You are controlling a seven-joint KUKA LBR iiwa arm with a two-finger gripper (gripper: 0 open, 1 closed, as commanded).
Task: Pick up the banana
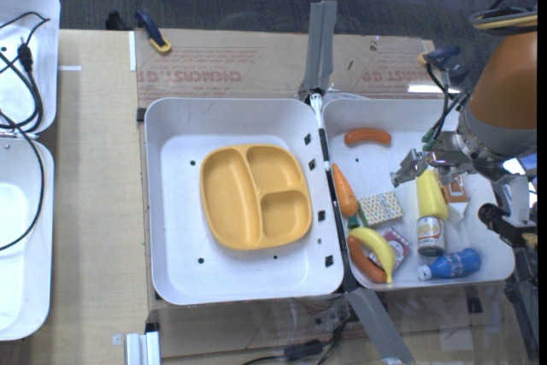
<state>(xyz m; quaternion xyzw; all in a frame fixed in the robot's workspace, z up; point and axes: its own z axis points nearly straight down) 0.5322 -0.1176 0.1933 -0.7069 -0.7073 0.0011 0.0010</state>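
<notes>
I am hanging my pincer (419,169), its grip too blurred to tell, over the right bin (500,273), so next I am needing to shift toward the banana (377,250) at its front-left corner.

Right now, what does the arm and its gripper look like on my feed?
The arm comes in from the right: a rounded orange band with grey casing below it. A blue-tipped fitting and dark cables run alongside its upper part. The gripper is bare grey metal with thin fingers, mounted on a dark wrist block. I can read no markings on it.
</notes>
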